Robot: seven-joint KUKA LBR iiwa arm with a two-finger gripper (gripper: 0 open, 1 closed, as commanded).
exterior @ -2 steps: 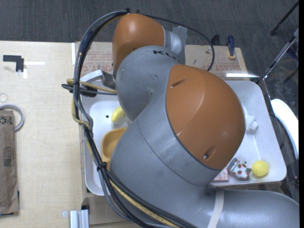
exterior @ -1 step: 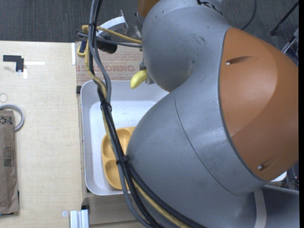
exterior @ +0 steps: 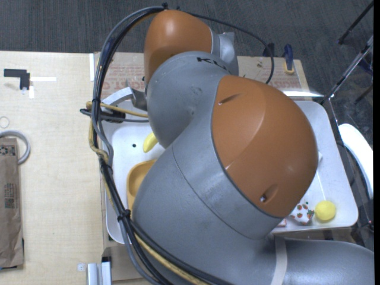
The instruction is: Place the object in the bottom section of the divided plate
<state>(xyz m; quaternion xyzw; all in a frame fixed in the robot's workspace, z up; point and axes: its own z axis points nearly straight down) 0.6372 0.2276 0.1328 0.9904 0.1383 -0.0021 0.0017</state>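
The arm [exterior: 225,159] covers most of the camera view and hides most of both bins. In the left bin [exterior: 122,138], a yellow-orange plate edge [exterior: 138,180] peeks out from under the arm, and a small yellow piece [exterior: 149,142] lies just above it. Near the right bin's front corner sit a yellow ball-like object [exterior: 325,211] and a red-and-white item [exterior: 303,214]. The gripper itself is hidden under the arm.
Black cables [exterior: 104,100] loop along the left bin's left edge. A brown paper bag [exterior: 10,200] and a metal ring [exterior: 18,141] lie on the wooden bench at the far left. A blue clamp [exterior: 288,58] stands at the back.
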